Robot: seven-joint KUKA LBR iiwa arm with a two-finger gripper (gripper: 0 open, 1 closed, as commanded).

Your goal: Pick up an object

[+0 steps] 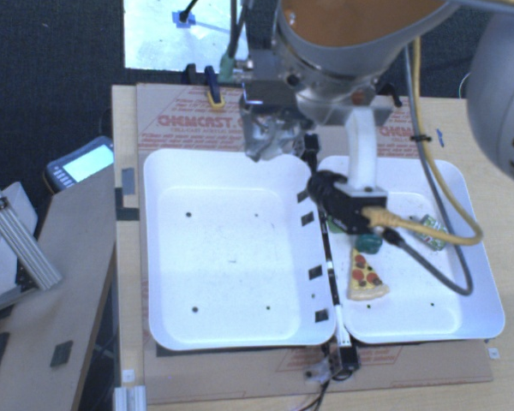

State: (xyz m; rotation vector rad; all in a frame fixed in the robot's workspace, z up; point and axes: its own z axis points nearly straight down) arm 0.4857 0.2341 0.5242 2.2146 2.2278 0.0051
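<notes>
In the right bin [463, 315] a toy pizza slice [367, 277] lies near the front left, tip pointing away from me. Just behind it sits a small teal object [369, 243], partly covered by the robot's cable. A green and white flat item [430, 229] lies further right, crossed by the yellow cable. My gripper [270, 139] hangs high over the far rim of the left bin [180, 315], near the divider between the bins. It looks blurred and metallic, and nothing is visible in it. It stands well apart from the objects.
The big grey and orange arm covers the top middle of the view and hides the far part of the right bin. Both bins rest on a cardboard sheet [188, 114]. A small device with a lit screen [81, 165] sits left of the bench.
</notes>
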